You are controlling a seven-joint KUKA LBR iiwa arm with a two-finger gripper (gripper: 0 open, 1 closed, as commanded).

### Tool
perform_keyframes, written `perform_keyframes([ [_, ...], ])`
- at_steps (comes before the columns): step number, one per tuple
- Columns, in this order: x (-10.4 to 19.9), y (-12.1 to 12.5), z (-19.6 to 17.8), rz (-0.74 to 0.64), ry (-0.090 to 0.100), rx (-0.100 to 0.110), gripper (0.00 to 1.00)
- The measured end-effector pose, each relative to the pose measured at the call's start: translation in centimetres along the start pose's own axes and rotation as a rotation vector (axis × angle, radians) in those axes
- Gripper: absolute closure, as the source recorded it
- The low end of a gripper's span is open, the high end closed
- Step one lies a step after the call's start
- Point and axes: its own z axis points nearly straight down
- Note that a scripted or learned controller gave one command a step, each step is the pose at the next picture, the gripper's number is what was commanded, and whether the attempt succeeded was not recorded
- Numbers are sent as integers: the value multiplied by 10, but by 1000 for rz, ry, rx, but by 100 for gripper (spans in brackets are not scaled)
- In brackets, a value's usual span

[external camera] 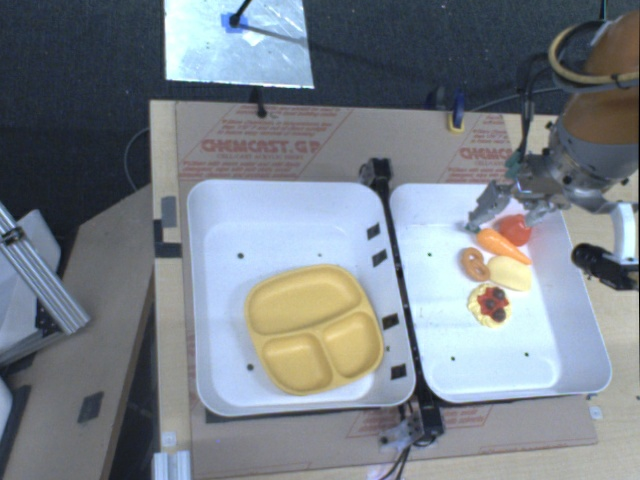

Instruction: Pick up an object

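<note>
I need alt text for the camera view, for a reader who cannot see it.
The gripper hangs over toy food clustered in the right bin, just above an orange carrot. The left bin holds a yellow divided tray.

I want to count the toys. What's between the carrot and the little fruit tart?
In the camera view, a pale yellow food piece lies between the carrot and the tart.

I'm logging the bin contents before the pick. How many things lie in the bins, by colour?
Yellow: 2, the tray and a pale piece
Orange: 2, carrot and ring
Red: 1, tomato
Mixed: 1, tart
Total: 6
</note>
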Motion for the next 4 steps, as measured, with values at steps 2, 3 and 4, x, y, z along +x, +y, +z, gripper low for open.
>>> perform_keyframes([
  [2,3,8,43,-1,-1,-8,0],
  [3,11,13,101,-1,-1,-8,0],
  [4,9,23,148,1,-1,-9,0],
])
